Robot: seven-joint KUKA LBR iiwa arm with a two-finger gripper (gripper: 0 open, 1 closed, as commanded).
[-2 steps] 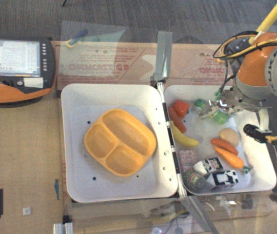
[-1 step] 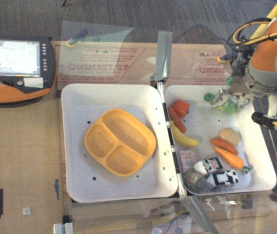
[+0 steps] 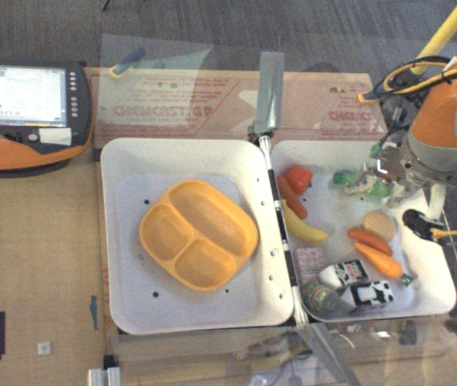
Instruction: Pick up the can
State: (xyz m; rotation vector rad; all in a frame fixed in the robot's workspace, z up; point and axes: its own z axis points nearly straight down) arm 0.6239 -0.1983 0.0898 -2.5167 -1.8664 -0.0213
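Observation:
The can (image 3: 319, 297) lies in the near left corner of the right bin (image 3: 438, 296), dull grey-green, with its round end facing up. My gripper (image 3: 377, 180) hangs at the far right of that bin, low over a green toy (image 3: 346, 178), well away from the can. The grey arm with its orange band (image 3: 442, 119) comes in from the right edge.
In the right bin lie a red pepper (image 3: 296, 180), a banana (image 3: 304, 227), two carrots (image 3: 377, 251), a beige round piece (image 3: 379, 223), a pink packet (image 3: 308, 260) and black-and-white toys (image 3: 357, 282) beside the can. An orange divided plate (image 3: 199, 233) sits in the left bin. A teach pendant (image 3: 27, 111) rests far left.

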